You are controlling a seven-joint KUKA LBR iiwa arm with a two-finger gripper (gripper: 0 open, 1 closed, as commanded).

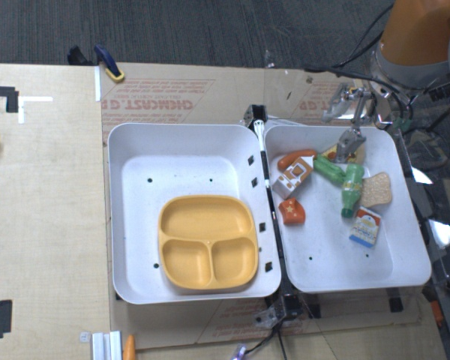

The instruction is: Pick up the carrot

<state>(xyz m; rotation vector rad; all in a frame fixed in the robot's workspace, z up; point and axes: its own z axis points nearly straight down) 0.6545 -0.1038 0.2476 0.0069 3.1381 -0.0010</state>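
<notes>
A: From the overhead camera, where does the carrot (295, 158) lie?

B: In the right bin (405, 272), up near its top-left corner, an orange stub lying roughly level. Take the small carton with the orange and white print (292, 177) as the landmark: the carrot sits just above it, touching or nearly touching its upper edge.

A: And the gripper (350, 145)?

B: Up and to the right of that carton, near the bin's upper rim. It hangs from the grey arm with the orange band (420, 13), which comes in from the upper right. So the carrot is to the gripper's left and slightly lower, with a green bottle (330, 169) and a yellowish piece between them. The two are apart, not touching.

A: Are the fingers spread or pressed together?

B: I cannot tell; the metal tip is small and dark against the clutter, and nothing is plainly pinched in it.

A: What else lies around the carton?

B: A red tomato (292, 211) just below it. To its right, a second green bottle (351, 190) standing more upright, then a slice of brown bread (376, 189), and lower right a small white carton with blue and red print (364, 227).

A: And the left bin (127, 201)?

B: Well left of the carton, it holds a yellow divided plate (208, 240) with three compartments.
</notes>
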